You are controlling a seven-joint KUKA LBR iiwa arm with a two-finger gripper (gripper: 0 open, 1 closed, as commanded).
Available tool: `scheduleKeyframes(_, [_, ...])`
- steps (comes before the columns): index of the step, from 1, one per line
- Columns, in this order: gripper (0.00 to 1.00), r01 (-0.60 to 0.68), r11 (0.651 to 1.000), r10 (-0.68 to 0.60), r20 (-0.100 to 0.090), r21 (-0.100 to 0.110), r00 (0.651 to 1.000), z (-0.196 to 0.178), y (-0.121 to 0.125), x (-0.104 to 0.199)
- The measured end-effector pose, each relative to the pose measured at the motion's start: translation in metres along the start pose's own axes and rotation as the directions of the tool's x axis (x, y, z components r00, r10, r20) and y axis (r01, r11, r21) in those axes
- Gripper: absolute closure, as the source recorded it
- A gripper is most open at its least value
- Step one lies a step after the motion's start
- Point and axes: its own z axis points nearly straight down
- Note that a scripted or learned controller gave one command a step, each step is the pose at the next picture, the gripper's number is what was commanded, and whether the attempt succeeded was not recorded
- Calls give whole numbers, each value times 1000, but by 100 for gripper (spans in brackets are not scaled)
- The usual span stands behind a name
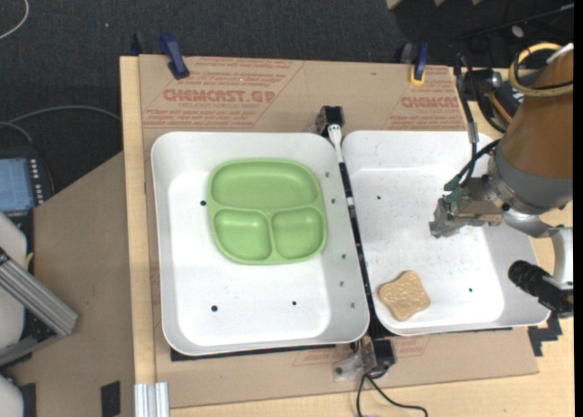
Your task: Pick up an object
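The hand [448, 219], its grip state impossible to tell, hangs over the right bin [383, 169] mid-right, above a tan cracker-like piece [404, 295] lower down; a green divided plate [268, 210] fills the left bin [182, 288].

I note both bins look like smooth white plastic with a slight sheen: left bin [182, 315], right bin [455, 310]. Green divided plate [268, 210]: smooth matt plastic. Tan object [404, 295] near right bin's front edge: rough, grainy, sponge-like surface. Bench board [273, 87]: matt brown cardboard, red print. Gripper [448, 222]: dull grey metal.
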Motion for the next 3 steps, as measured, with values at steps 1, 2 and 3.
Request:
scheduleKeyframes(1, [100, 5, 1000, -5, -1, -15, 1000, -132, -9, 84])
scheduleKeyframes(2, [100, 1, 1000, -1, 0, -11, 1000, -218, -9, 140])
scheduleKeyframes(3, [100, -12, 1000, 12, 5, 10, 1000, -136, -11, 101])
